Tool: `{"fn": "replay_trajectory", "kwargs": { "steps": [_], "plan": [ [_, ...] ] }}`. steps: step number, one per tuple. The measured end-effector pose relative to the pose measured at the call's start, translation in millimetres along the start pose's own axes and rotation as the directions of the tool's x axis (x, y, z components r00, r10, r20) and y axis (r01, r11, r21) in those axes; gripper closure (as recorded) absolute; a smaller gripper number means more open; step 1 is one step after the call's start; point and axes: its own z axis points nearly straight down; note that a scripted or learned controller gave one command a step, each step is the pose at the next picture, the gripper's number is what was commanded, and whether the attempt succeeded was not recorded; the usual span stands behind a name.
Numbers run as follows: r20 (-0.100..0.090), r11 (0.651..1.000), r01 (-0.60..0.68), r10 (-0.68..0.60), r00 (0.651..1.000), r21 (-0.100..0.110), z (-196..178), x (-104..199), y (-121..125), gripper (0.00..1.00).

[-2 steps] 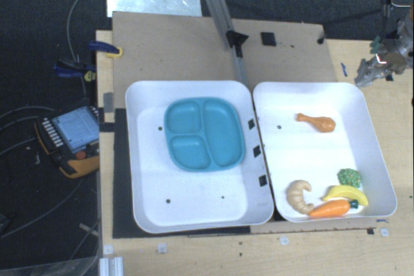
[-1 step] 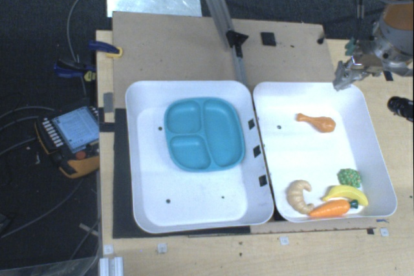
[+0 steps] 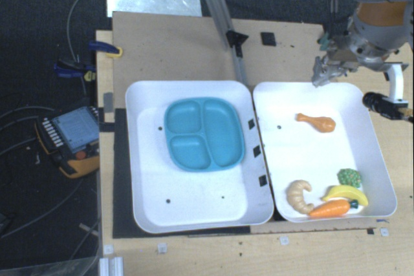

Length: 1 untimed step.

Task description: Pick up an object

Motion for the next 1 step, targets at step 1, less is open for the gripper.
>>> {"fn": "replay_trajectory", "kwargs": {
  "steps": [1],
  "plan": [
    [0.0,1.0,-0.001,0.001,1.0,0.002,4.1,44.7,-1.0,1.0]
  ]
}}
